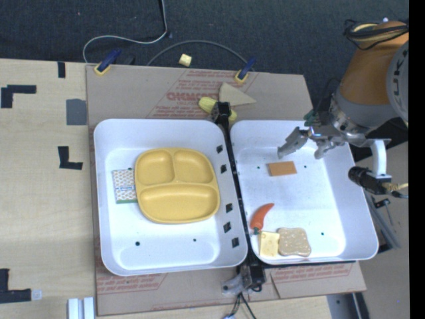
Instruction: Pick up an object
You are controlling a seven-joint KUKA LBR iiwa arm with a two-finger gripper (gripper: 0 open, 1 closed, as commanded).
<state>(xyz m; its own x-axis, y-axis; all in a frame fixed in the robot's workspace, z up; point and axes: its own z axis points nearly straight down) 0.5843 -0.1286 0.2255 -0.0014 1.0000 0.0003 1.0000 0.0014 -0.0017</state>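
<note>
The light wood table (40, 198) is carrying a cardboard sheet (192, 88) and two smooth white bins (106, 145). The fingers (306, 143) are hanging spread wide, holding nothing, over the right bin (345, 198). Just below and left of them a flat brown tile (282, 169) is lying. Farther below are sitting a red pepper (261, 215) and a toast slice (293, 242). The left bin is holding a yellow divided plate (176, 185).

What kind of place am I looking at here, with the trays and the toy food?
Most likely a robotics lab test bench. A robot arm's gripper hangs open over two white bins clamped to cardboard, which hold play items such as a yellow divided plate, a toy chili pepper and a brown card.
</note>
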